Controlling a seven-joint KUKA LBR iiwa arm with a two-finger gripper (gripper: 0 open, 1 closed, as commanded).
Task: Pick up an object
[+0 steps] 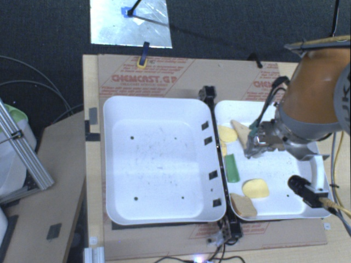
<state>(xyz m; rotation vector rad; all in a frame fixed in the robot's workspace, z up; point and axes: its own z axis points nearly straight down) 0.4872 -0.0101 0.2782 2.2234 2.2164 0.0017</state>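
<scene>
you can read red "chemcast gp" print on the brown board (164, 73) under the bins, clearest just behind the left bin (159, 160); repeats elsewhere are unreadable.

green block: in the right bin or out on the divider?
In. The green block lies flat on the floor of the right bin, close beside the divider at that bin's left wall, between two yellow pieces.

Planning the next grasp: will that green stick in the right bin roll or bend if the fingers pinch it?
The green stick looks flat-sided and straight, so it probably won't roll and seems stiff. It lies close to the right bin wall, so a finger may struggle to fit there.
</scene>
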